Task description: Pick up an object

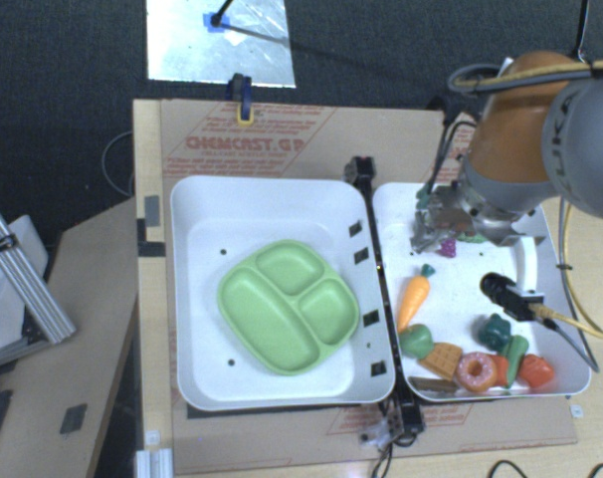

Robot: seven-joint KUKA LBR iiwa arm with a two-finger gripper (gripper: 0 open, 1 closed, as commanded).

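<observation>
My gripper (pixel 428 233) hangs low over the upper left part of the right bin (pixel 385 267). A small purple toy (pixel 447 249) shows just under its right side; whether it is held is unclear. A small teal piece (pixel 427 269) lies just below the gripper. An orange carrot (pixel 413 300) lies further down by the bin's left wall. Along the bin's near edge sit a green vegetable (pixel 415 341), a waffle (pixel 443 358), a pink donut (pixel 476 369), a red tomato (pixel 537 370) and a dark green piece (pixel 497 331).
The left bin (pixel 197 267) holds a green divided plate (pixel 288 306). A black divider (pixel 373 267) runs between the two bins. The arm's bulky orange and grey body (pixel 525 127) overhangs the right bin's far side.
</observation>
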